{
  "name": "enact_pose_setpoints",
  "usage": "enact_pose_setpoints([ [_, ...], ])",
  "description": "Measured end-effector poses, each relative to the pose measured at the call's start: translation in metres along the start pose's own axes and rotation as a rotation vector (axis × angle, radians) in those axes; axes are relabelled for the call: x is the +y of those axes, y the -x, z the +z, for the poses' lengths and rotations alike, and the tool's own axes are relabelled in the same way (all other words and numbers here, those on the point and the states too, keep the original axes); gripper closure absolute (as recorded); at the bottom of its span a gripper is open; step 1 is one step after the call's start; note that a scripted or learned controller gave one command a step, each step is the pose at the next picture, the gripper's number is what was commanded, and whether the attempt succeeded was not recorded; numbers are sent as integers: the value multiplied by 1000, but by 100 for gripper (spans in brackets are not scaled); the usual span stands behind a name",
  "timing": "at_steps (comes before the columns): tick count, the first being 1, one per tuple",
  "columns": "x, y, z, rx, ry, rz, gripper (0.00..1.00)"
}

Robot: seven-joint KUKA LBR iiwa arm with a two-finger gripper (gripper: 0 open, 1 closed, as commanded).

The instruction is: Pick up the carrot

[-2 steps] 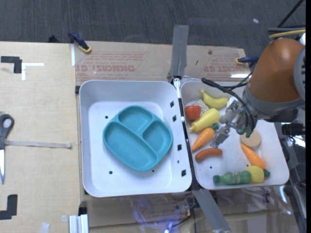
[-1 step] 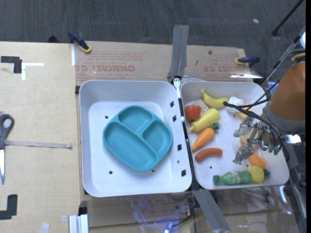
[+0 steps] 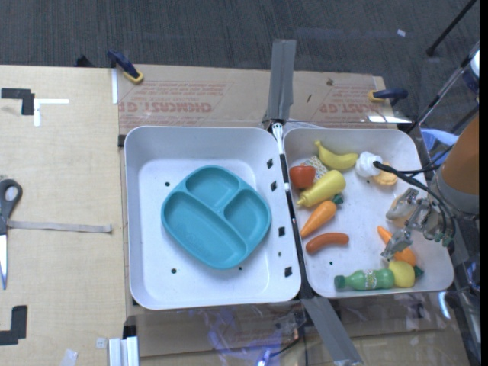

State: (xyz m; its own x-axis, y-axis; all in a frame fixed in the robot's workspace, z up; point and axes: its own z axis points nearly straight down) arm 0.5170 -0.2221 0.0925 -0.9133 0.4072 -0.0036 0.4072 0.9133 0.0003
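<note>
My grey arm with its orange band (image 3: pixel 467 166) runs off the right edge, so most of it is cut from view. My metal two-finger pincer (image 3: pixel 402 231) covers part of a small orange piece (image 3: pixel 383 235) beneath it, and I cannot tell whether that piece sits between my fingers. The scissors (image 3: pixel 8 204) at the left edge are cropped.

A blue divided plate (image 3: pixel 216 216) lies in the left bin (image 3: pixel 137 227); the right bin (image 3: pixel 358 204) holds a banana (image 3: pixel 336 157), tomato (image 3: pixel 302 176), sausage (image 3: pixel 327 242) and green bottle (image 3: pixel 364 280)
</note>
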Motion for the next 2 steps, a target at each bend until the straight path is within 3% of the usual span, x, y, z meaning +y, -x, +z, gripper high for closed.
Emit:
enact_pose_setpoints([
  [1, 1, 2, -10, -5, 0, -3, 100],
  [2, 2, 4, -20, -10, 1, -4, 100],
])
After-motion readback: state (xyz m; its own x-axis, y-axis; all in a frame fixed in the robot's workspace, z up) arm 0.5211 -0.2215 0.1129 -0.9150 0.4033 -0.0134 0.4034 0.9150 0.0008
